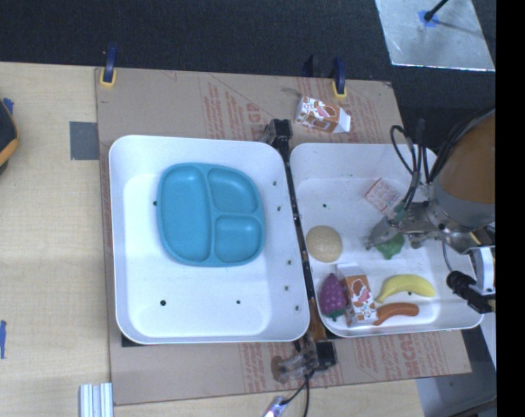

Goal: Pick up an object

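Green toy point(390, 248) sits in the right-hand bin point(349, 168), right at the tips of the gripper point(388, 235); whether the fingers are spread or closed on it I cannot tell from where I stand. Just beyond the fingers lies a small pink packet point(382, 195). Below them rest a banana point(407, 287), a sausage point(395, 312), a carton point(358, 298) and purple grapes point(333, 294); a beige ball point(324, 243) sits further off, toward the left bin's point(141, 320) blue divided plate point(211, 215)
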Tool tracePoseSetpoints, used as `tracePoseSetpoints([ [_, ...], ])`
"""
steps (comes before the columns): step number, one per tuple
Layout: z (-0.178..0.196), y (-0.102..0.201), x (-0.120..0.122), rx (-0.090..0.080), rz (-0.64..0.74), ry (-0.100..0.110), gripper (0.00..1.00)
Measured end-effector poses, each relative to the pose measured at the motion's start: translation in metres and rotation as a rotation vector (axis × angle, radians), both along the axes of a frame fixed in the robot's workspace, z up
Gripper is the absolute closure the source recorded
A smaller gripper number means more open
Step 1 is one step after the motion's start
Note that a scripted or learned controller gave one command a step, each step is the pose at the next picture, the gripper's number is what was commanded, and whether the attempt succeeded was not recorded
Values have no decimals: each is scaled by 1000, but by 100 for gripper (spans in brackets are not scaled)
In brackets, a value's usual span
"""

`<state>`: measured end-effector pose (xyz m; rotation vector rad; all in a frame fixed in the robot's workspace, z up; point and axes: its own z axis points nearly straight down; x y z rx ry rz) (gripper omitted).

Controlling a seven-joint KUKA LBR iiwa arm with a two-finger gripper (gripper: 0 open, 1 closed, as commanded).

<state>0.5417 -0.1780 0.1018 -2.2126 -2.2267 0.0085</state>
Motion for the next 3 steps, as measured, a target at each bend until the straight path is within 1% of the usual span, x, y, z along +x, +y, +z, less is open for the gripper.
tracePoseSetpoints([
  [1, 10, -1, 0, -1, 1, 1, 100],
  [2, 10, -1, 0, -1, 2, 2, 0],
  [3, 20, -2, 0, -3, 3, 2, 100],
])
